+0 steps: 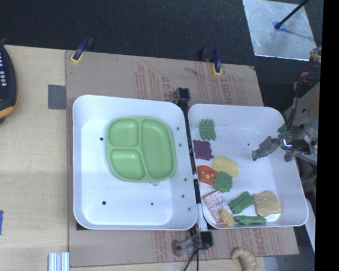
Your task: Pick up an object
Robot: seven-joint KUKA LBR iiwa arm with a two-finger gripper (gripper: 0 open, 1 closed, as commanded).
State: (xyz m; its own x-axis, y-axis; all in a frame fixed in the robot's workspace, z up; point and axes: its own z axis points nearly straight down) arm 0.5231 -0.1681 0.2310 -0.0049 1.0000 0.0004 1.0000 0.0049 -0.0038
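The right bin (258,125) holds several small toy foods along its left and near sides. Among them are a green ridged piece (207,129), a purple piece (203,149), a yellow lemon-like piece (225,164) and a red piece (206,174). A round green piece (223,181), a printed packet (215,203), green pods (242,201) and a slice of toast (266,203) lie nearer the front. My gripper (274,146) hangs over the right side of this bin, above bare floor and apart from all the pieces. I see nothing held in it.
The left bin (85,173) carries a light green divided plate (141,149). A tan curled object (244,261) lies on the cardboard outside the bins at the near right. A black and orange pendant (2,84) sits at the far left.
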